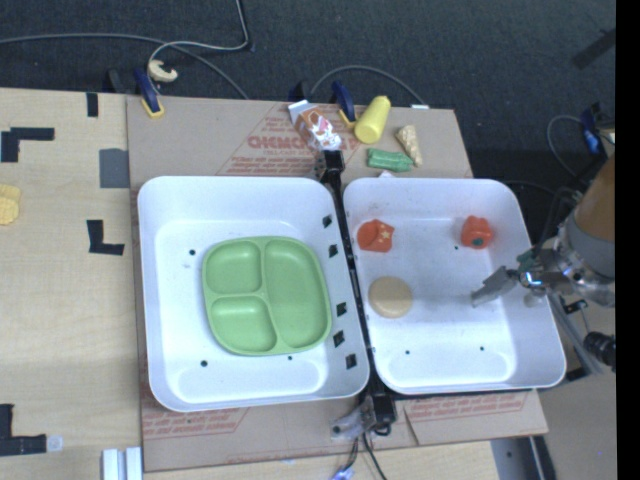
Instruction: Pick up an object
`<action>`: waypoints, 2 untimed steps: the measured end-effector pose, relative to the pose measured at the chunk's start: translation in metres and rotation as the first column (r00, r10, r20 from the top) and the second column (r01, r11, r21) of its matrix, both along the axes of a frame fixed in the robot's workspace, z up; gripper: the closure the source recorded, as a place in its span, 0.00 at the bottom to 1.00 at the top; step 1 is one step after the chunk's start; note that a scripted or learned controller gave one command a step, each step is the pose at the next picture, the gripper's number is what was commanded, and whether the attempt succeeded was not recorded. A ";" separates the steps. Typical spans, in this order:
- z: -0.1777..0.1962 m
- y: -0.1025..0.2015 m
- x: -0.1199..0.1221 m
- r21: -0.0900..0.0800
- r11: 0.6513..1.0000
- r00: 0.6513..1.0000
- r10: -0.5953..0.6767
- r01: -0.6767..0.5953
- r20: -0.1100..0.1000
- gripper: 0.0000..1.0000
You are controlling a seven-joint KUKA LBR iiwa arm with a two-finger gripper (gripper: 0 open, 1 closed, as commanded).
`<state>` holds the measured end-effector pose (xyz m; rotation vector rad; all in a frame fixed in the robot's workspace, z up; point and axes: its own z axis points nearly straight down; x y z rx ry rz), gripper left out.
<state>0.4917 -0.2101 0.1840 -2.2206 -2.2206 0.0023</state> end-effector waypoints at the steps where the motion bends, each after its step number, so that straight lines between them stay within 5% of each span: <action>1: -0.089 0.056 0.094 0.002 1.000 1.000 0.002 -0.002 -0.001 0.00; 2: -0.098 0.109 0.171 0.000 1.000 1.000 0.003 -0.003 0.005 0.00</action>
